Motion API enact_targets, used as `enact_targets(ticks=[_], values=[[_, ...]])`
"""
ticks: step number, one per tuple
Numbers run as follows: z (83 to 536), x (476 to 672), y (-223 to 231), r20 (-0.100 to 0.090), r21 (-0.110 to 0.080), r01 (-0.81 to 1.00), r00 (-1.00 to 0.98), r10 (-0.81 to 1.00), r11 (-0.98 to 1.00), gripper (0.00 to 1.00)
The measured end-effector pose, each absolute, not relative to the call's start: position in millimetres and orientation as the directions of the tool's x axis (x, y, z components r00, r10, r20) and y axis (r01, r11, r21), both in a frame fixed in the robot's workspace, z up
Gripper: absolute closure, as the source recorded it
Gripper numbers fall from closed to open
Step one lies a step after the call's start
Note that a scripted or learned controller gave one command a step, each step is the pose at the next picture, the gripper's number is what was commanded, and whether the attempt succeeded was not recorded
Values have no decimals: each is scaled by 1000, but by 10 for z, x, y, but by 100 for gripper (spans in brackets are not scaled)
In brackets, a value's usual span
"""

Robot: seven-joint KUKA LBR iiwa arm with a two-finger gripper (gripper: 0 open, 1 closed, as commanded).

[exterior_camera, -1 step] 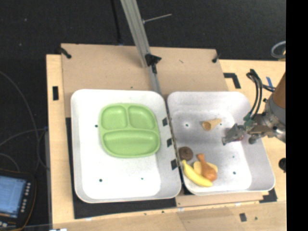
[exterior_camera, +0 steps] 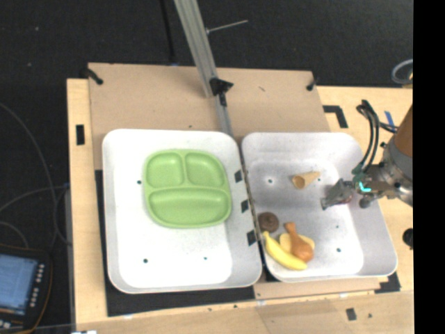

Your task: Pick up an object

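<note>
White plastic, two shallow bins side by side on the counter [exterior_camera: 292, 103], and that's where everything sits. From the one camera above, the left bin [exterior_camera: 125, 256] carries a green divided plate [exterior_camera: 188, 188] laid flat near its middle, well apart from anything the arm could want right now.

Over in the right bin [exterior_camera: 368, 256] the pickable things are scattered. A small tan cone-shaped piece [exterior_camera: 304, 179] lies by itself toward the far side. A dark brown round lump [exterior_camera: 268, 221] sits near the left wall, and just beside it, down in the near corner, a banana [exterior_camera: 281, 253] lies touching an orange drumstick-looking toy [exterior_camera: 297, 240]. Those three crowd together, which I'd judge makes a clean grab harder there than on the lone cone.

Reaching in from the right, the arm has its end effector [exterior_camera: 334, 197] low over the right bin's middle, between the cone and the banana cluster, touching neither as far as I can see. Nothing is between its fingers. Whether they are spread or closed I can't tell; it's too small and dark from this angle.

My guess is it's between targets, the pick not yet made.
</note>
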State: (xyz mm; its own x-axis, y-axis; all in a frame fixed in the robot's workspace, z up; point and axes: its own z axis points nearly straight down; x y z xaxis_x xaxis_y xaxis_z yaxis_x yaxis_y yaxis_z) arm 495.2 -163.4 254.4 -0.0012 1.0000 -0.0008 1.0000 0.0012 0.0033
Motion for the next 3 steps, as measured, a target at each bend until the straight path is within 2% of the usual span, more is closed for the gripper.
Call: enact_targets(ticks=[2,3], values=[[1694,4980,-1690,-1,-2,1000,1,1000,-1,0],[1069,4983,-1653,0,-5,1000,0,1000,0,0]])
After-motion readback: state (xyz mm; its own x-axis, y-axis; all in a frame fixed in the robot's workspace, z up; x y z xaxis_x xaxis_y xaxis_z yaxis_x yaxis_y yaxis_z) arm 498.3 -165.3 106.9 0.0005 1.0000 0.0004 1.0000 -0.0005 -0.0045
